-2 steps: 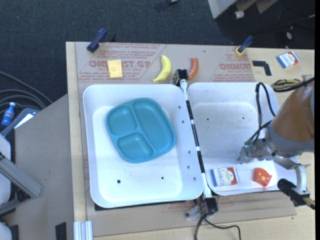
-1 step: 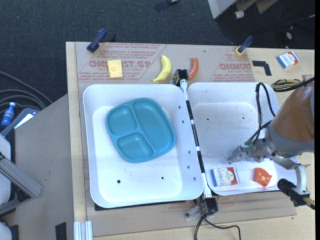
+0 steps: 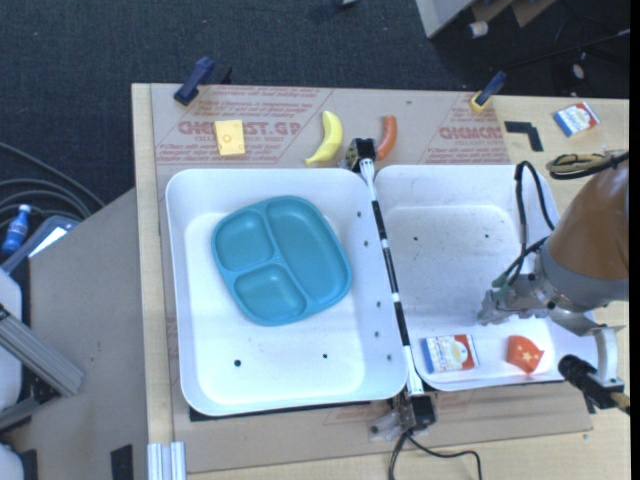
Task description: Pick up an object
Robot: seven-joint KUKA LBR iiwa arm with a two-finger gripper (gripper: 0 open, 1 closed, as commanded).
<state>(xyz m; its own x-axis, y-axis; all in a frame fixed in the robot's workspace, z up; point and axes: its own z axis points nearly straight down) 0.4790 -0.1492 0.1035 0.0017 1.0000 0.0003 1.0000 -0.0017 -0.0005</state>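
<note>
In the right bin (image 3: pixel 440 208) lie two small objects near its front edge: a white packet with red and blue print (image 3: pixel 447 353) and a red piece with a yellow mark (image 3: pixel 524 353). My gripper (image 3: pixel 497 306) hangs low over the right bin's front right part, just above and between these two objects, touching neither as far as I can see. The grey arm with its orange band (image 3: pixel 595 233) comes in from the right and hides the bin's right wall. A blue divided plate (image 3: pixel 281 259) lies in the left bin (image 3: pixel 200 348).
Behind the bins, on the cardboard, lie a yellow banana (image 3: pixel 325 138), an orange carrot-like piece (image 3: pixel 386 136) and a yellow block (image 3: pixel 229 139). Blue clamps (image 3: pixel 193 81) hold the board's back edge. A black cable (image 3: pixel 524 193) loops over the right bin's back right.
</note>
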